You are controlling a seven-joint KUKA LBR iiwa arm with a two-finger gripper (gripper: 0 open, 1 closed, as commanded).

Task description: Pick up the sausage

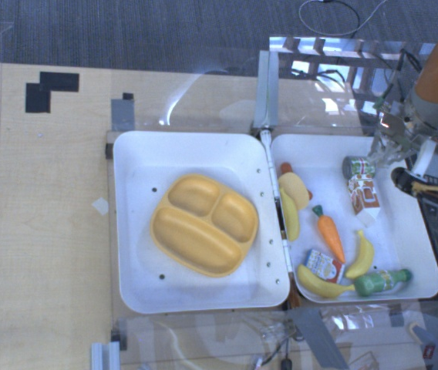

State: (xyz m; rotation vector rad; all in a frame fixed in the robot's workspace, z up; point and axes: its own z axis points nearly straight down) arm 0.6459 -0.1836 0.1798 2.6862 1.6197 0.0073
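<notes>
The sausage (285,168) shows as a small red-brown end at the back left of the right bin (404,230), close to the divider. The rest of it is tucked under a pale yellow food piece (295,190). My gripper (379,154) hangs over the back right of that bin, just beside a grey can (355,166) and above a red-and-white carton (364,194). It is roughly a hand's width to the right of the sausage, and I see nothing held in it.
The right bin also holds a carrot (329,237), three bananas (288,219) (362,254) (321,285), a small carton (324,264) and a green bottle (382,281). A yellow divided plate (203,223) lies in the left bin (134,168). A metal frame (335,48) stands behind the bins.
</notes>
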